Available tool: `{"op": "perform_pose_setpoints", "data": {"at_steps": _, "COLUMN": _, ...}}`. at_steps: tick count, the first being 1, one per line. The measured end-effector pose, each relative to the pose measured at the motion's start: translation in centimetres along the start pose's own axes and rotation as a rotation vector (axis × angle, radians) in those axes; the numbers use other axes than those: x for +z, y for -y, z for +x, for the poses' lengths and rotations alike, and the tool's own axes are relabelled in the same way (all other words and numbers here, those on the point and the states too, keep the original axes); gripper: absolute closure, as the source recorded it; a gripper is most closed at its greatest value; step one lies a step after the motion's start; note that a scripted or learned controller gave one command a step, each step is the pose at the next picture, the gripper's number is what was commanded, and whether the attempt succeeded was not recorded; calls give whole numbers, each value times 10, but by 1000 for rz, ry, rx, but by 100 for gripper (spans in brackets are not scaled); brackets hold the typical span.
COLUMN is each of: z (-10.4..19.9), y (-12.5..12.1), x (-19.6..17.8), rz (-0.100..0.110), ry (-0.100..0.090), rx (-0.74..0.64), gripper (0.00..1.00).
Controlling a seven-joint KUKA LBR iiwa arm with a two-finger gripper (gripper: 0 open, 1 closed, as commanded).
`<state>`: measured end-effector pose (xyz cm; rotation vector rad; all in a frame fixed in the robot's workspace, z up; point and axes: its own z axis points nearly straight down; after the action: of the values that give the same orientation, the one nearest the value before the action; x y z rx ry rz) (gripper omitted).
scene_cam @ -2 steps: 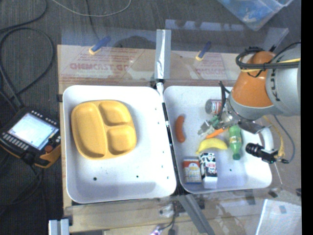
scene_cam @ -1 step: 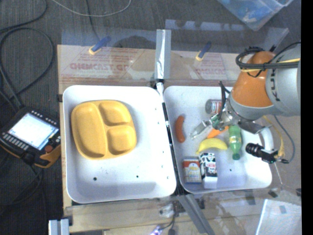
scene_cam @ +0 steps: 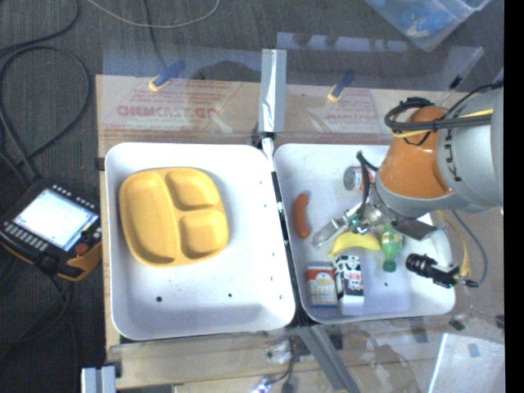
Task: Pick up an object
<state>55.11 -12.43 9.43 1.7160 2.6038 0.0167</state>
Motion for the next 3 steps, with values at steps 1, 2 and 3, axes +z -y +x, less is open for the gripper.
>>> {"op": "perform_pose_setpoints", "data": {"at_steps": 1, "z": 1, "y": 0, "x": -6, "rz": 3, "ry": -5, "rx": 0, "gripper": 100}}
{"op": "perform_pose_setpoints", "data": {"at_steps": 2, "z": 71, "y": -66, "x": -87, "rz": 26, "ry": -11, "rx": 213, "gripper": 100}}
{"op": "perform_pose_setpoints", "data": {"at_steps": 3, "z": 71, "y": -66, "x": -87, "rz": 26, "ry": -10, "rx": 213, "gripper": 0}}
